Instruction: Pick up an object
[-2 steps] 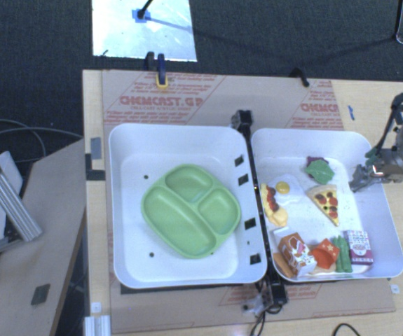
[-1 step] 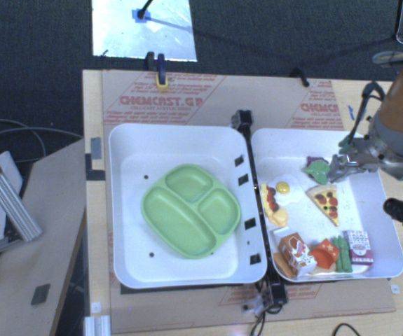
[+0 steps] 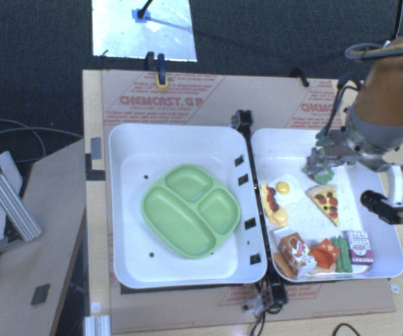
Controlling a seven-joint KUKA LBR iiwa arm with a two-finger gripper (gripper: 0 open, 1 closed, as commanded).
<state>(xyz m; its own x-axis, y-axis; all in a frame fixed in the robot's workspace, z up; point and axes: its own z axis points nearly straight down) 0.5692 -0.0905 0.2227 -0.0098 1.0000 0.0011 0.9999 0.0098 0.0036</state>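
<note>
The hand (image 3: 318, 165) hovers in the right bin (image 3: 285, 140), just at twelve o'clock of the pizza slice (image 3: 325, 201); whether it is parted or closed I cannot tell, and nothing visibly sits in it. Best approach, I'd say: come straight down, centred over the slice, clear of the fried egg (image 3: 285, 188) at nine o'clock.

Robotics lab, KUKA arm (image 3: 390, 89), white bins (image 3: 180, 135), clamped bench (image 3: 208, 93), cables

Right bin (image 3: 285, 142): toys crowd front (back half open). Left bin (image 3: 127, 156): green tray (image 3: 190, 210) mid, margins free.
</note>
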